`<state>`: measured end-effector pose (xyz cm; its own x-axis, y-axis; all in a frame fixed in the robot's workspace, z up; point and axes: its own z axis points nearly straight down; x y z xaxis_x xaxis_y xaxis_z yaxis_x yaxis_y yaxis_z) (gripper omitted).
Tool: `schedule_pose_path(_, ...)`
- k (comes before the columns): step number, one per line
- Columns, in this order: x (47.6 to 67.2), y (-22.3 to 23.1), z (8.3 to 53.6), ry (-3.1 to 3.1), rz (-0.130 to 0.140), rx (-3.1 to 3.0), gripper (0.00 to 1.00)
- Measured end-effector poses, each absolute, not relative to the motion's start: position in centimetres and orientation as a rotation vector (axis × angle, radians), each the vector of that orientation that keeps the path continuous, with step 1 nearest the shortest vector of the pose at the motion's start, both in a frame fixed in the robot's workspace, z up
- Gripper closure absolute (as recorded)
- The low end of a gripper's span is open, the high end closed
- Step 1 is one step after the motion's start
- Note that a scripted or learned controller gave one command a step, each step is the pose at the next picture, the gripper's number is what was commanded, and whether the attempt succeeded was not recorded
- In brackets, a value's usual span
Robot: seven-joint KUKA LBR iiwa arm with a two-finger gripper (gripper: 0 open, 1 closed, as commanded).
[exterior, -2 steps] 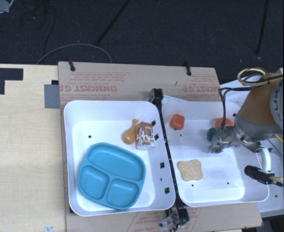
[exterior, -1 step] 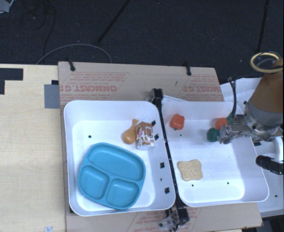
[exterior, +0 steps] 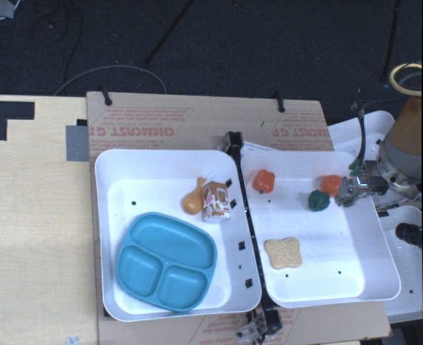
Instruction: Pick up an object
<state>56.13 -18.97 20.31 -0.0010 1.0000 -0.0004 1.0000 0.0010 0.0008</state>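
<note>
- Nearest me, the blue divided plate (exterior: 167, 261) fills the left bin (exterior: 114, 165): broad, rigid, slick, a poor pick.
- My gripper (exterior: 349, 192) hangs at the right bin's (exterior: 384, 279) far right edge; I cannot tell how it is set, or whether it has anything.
- Beige bread piece (exterior: 283, 253) lies flat, probably light.
- Green ball (exterior: 319, 200), just beside the gripper, looks small and light; I'd pinch across its middle, though it may roll.
</note>
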Motion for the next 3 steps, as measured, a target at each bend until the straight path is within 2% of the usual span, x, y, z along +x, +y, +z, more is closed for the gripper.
schedule_pose_path(1,55.8,-19.0,24.4,2.224,-0.001,2.220,1.00)
schedule_pose_path(2,56.3,-14.3,23.1,2.225,-0.002,2.221,1.00)
schedule_pose_path(3,56.7,-9.2,24.0,2.228,0.000,2.219,1.00)
